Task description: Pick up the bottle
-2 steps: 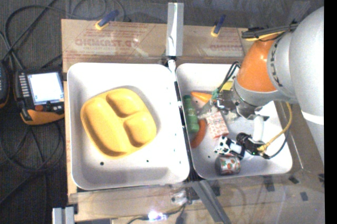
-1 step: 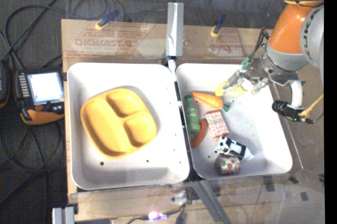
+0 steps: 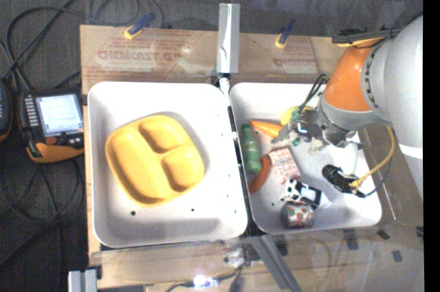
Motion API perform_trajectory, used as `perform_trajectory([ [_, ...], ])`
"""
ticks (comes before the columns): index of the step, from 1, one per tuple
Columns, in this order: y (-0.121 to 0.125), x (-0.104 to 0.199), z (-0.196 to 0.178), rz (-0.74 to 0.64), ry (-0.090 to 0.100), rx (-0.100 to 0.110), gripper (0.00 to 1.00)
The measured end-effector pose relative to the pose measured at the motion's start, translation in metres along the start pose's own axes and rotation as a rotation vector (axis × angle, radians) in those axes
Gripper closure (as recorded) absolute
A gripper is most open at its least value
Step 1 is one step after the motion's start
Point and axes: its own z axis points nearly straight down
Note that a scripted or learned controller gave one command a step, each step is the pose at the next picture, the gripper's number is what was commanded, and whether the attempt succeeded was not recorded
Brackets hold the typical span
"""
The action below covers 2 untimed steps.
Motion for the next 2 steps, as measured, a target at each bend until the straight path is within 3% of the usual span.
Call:
perform_trajectory([
  [1, 0.0719, 0.0968, -0.0916, 0.355, -0.004, 0.003, 0.00],
  [2, 0.0714, 0.0963, -0.0997, 0.353, -0.011, 0.005, 1.00],
])
